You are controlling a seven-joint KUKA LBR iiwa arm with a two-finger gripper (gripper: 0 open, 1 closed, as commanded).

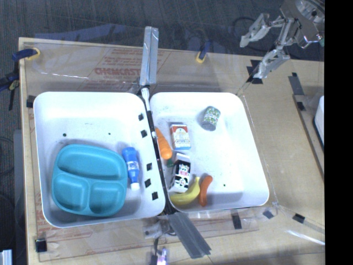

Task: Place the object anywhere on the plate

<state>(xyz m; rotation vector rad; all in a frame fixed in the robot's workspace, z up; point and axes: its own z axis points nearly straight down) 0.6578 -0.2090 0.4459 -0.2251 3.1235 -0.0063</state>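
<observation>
**Operator:** Report gripper status.

**Technician:** The gripper (263,47) sits at the upper right of the camera view, above the bench and outside both bins. Its two fingers are spread wide apart: one finger (252,33) points up and left, the other (268,62) angles down toward the bench surface. Nothing lies between them, and they touch none of the bin contents. Whether the lower fingertip contacts the bench cannot be determined.

**Operator:** Location of the plate?

**Technician:** The blue plate (88,178), with three compartments, lies in the left bin (66,112), toward its near left corner. A blue bottle with a white cap (131,167) lies just beside the plate's right edge, between the plate and the divider. Nothing rests on the plate.

**Operator:** Contents of the right bin?

**Technician:** The right bin (248,148) holds six items. A small round can (210,117) lies by itself toward the far side. A small carton with an orange and white label (180,136) lies near the centre. An orange carrot (163,144) lies along the divider, just beside that carton. A black and white carton (181,175) lies nearer the front. A yellow banana (186,195) lies at the near wall, touching the black and white carton, and an orange-red sausage-shaped item (204,188) lies against the banana's right end.

**Operator:** Distance from gripper to those items?

**Technician:** Well apart from all of them; the can is the nearest.
</observation>
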